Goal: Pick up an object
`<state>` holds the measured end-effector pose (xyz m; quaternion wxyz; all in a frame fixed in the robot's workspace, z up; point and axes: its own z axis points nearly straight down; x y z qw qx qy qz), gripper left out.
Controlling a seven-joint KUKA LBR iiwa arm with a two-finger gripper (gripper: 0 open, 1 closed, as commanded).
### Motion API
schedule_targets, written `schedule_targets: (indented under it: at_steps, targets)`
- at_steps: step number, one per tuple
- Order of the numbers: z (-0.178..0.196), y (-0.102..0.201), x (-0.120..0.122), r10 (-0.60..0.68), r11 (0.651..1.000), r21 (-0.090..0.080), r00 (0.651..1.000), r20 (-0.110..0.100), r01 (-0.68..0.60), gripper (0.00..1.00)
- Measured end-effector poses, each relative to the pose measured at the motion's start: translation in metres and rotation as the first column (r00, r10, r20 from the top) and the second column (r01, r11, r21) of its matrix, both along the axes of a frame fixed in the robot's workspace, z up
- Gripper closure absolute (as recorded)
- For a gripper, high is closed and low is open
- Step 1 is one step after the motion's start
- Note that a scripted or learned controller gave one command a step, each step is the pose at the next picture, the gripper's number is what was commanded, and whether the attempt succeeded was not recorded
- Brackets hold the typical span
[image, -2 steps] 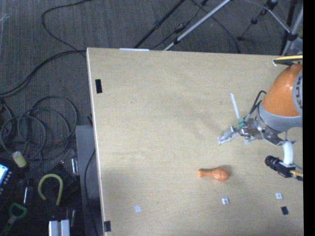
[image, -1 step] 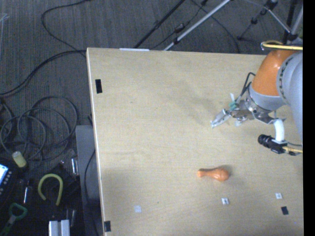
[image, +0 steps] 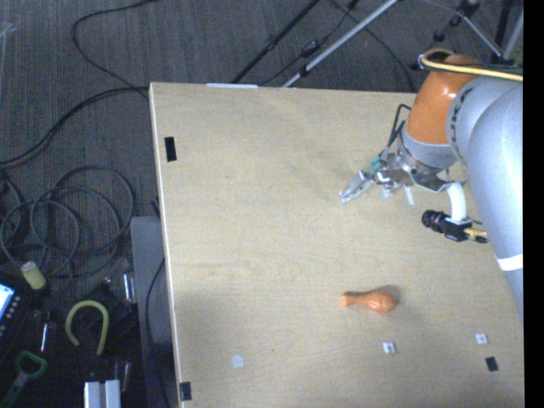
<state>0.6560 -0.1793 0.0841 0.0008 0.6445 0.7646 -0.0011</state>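
The tool (image: 353, 189) hangs over the far right of the worktop (image: 255, 228); whether it is released or clenched I cannot tell. An orange pear-shaped object (image: 371, 300) lies nearer, well apart from it.

Robotics lab: plywood bench (image: 255, 228), grey carpet (image: 76, 75) strewn with cables (image: 68, 219), tripod legs (image: 365, 19).
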Motion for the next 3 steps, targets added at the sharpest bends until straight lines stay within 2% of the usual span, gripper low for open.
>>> schedule_targets:
  at_steps: [1, 2, 3]
  targets:
    - [0.0, 0.049, 0.012, 0.123, 0.992, 0.0, 0.992, -0.001, -0.123, 0.0]
    - [0.029, 0.01, 0.012, 0.256, 0.967, -0.001, 0.967, 0.0, -0.256, 0.0]
    - [0.0, 0.043, 0.012, 0.469, 0.883, 0.002, 0.883, 0.0, -0.469, 0.0]
